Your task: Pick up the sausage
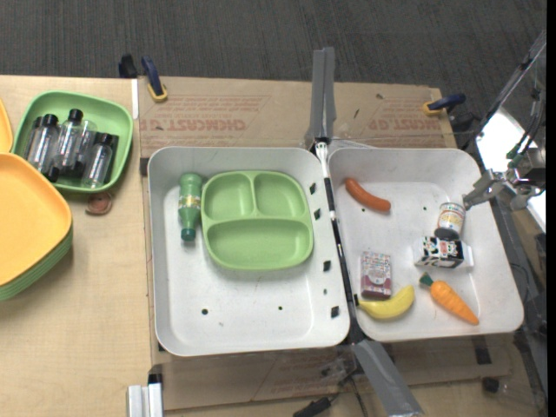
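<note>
claw [479,195] state unclear, at bin edge; smooth curved orange-red sausage [368,195] lies apart.

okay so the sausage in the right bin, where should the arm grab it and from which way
Best taken across its middle, from straight above. The sausage lies flat on the floor of the right bin, running diagonally from upper left to lower right, so the jaws should probably turn to close across its narrow width. It lies apart from the jar and the small box, leaving room on both sides.
</note>
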You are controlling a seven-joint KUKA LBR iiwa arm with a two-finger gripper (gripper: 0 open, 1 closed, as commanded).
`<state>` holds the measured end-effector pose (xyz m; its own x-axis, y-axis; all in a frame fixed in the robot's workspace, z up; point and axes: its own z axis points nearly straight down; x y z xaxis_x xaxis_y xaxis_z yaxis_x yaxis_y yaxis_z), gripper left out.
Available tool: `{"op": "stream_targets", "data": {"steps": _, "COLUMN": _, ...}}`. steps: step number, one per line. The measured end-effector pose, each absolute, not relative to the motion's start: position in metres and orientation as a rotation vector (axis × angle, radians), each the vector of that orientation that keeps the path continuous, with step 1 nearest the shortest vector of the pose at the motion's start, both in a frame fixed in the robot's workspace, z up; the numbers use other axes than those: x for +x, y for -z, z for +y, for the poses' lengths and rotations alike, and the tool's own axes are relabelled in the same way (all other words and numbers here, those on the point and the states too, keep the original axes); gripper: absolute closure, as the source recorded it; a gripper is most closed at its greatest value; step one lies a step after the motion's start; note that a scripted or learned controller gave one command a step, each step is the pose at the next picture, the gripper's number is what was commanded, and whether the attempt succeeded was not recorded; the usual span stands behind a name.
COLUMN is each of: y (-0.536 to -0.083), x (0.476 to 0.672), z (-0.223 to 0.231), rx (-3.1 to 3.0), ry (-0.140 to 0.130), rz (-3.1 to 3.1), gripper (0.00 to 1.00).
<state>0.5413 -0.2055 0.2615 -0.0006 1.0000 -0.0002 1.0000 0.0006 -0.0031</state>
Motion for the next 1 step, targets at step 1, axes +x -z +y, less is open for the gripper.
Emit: {"op": "stream_targets", "data": {"steps": 1, "y": -0.122, "x": 0.5736, "z": -0.2184, "rx": -2.134, "ry": -0.001, "rz": -2.302, "gripper": 0.0}}
